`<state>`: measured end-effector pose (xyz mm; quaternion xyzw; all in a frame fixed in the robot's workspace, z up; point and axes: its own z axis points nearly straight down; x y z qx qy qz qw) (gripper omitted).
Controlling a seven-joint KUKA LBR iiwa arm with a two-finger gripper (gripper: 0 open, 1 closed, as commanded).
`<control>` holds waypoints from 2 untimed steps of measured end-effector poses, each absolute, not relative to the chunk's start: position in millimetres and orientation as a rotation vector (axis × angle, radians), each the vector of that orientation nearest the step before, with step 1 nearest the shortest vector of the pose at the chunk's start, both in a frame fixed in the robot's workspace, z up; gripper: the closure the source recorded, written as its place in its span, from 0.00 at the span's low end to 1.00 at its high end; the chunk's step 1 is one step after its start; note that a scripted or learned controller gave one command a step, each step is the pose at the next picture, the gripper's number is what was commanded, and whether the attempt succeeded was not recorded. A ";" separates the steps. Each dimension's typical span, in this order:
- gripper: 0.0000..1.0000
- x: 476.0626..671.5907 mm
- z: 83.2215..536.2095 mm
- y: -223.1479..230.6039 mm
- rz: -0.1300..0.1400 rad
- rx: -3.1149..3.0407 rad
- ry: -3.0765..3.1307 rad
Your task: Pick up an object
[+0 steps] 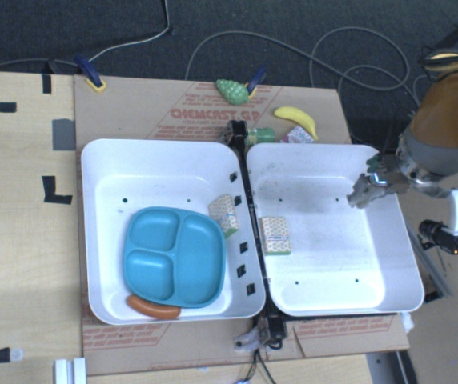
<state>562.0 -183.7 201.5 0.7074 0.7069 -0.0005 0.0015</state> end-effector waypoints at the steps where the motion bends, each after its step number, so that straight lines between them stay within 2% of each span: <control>1: 1.00 637.1 162.6 -124.5 -0.001 2.220 2.226; 2: 1.00 608.2 184.2 -62.1 0.000 2.220 2.224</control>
